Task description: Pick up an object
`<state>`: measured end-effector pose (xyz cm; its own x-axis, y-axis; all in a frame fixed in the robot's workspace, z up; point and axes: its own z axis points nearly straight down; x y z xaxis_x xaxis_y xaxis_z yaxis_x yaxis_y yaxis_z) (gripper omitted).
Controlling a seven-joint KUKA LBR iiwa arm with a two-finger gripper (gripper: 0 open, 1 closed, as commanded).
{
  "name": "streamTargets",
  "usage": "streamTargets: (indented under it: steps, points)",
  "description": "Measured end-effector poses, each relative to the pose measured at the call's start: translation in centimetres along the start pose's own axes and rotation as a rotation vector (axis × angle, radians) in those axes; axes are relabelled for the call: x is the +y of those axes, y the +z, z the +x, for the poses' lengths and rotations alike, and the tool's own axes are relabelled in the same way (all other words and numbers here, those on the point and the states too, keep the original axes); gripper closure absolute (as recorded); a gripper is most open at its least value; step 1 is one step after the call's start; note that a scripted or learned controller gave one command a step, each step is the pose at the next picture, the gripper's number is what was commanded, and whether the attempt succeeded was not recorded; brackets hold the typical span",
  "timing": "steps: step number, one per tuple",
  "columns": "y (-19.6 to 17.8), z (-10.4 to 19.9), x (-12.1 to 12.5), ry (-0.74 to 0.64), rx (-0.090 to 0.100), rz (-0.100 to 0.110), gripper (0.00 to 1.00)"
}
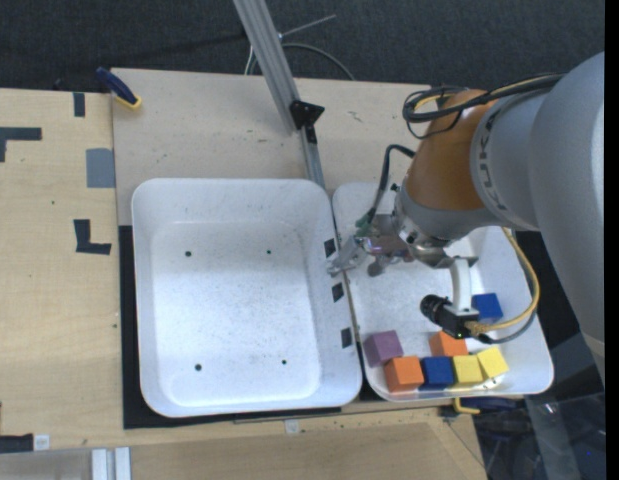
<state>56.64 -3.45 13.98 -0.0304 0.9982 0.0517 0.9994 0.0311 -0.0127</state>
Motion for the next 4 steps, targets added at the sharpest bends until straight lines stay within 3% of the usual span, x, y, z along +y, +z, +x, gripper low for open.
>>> streamTargets:
  steps: [4]
  points:
    - [0.0, -0.01, 0.0, 0.0, 0.0, 0.0, 1.0]
